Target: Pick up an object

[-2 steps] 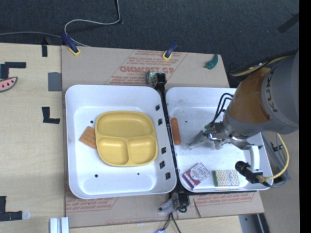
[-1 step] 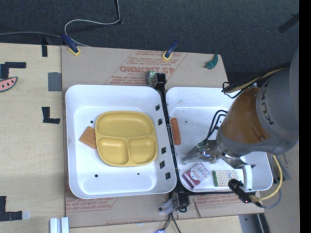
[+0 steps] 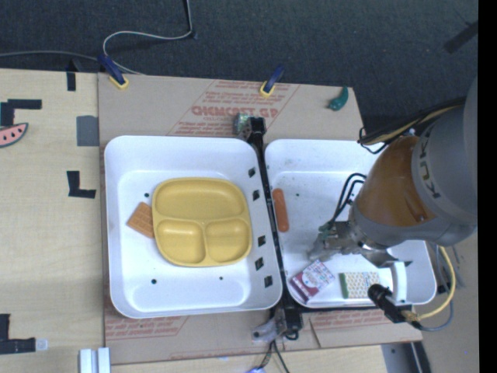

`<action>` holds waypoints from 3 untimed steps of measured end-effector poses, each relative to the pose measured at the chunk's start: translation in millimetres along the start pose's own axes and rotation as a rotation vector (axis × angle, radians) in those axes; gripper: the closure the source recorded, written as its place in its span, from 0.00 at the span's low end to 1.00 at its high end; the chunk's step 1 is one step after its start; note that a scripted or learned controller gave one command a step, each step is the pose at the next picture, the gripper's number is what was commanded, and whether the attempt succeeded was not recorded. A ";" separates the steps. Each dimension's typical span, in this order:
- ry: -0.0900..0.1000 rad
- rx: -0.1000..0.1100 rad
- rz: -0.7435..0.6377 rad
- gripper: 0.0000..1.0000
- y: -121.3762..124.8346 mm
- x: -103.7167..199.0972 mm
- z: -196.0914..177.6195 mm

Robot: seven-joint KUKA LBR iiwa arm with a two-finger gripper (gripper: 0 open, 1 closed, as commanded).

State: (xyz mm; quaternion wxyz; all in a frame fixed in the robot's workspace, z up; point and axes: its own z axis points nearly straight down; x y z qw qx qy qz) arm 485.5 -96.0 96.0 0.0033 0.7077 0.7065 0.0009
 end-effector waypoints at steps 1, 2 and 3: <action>0.001 0.002 0.000 1.00 0.0 0.6 -9.1; 0.003 0.003 -0.001 1.00 0.1 1.1 -18.2; 0.004 0.005 -0.001 1.00 0.2 1.6 -27.2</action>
